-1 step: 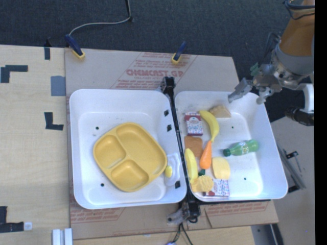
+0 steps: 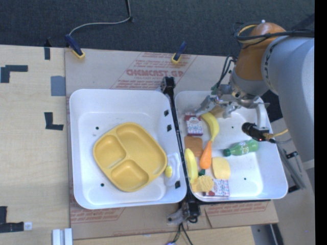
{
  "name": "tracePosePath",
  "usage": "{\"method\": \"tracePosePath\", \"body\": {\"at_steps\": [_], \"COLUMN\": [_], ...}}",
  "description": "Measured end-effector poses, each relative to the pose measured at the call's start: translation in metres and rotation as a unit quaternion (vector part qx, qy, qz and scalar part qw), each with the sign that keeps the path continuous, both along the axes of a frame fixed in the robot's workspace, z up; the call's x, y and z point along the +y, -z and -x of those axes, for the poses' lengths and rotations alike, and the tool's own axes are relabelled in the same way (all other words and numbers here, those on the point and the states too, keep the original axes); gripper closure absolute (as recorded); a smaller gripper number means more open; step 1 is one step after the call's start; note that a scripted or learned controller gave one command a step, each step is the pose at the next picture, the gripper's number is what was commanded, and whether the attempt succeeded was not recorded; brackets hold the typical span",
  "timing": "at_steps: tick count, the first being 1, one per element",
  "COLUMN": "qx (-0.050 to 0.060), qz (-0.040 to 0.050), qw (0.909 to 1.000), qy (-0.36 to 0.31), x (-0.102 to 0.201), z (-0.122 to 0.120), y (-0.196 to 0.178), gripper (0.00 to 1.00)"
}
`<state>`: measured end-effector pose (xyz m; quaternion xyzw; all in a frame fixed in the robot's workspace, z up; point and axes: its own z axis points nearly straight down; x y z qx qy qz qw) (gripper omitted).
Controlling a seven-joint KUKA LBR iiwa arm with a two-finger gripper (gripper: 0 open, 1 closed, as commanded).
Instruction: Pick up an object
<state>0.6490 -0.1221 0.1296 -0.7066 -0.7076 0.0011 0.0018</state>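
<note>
Arm reaches in from right; gripper [image 2: 220, 105] low over far end of right bin [image 2: 265, 185], at top of banana [image 2: 211, 125]. Fingers blurred, grip state cannot be told. Carrot [image 2: 206, 156], green bottle [image 2: 241, 148] nearby. Yellow tray [image 2: 130, 156] in left bin [image 2: 82, 137].

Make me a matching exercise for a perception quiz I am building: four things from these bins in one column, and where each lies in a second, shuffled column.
Things:
1. yellow plastic divided tray
2. green plastic bottle
3. orange toy carrot
4. yellow toy banana

Places:
A. right bin, lying just left of the bottle
B. left bin
C. right bin, near the far wall, below the gripper
D. right bin, toward its right wall

Pairs: 1-B, 2-D, 3-A, 4-C
</note>
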Motion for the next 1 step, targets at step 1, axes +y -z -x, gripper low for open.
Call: {"method": "tracePosePath", "body": {"at_steps": [1], "qx": [0.000], "qz": [-0.0013], "qw": [1.0000], "qy": [0.000], "x": [-0.0015], "z": [-0.0135], "y": [0.0406], "gripper": [0.00]}}
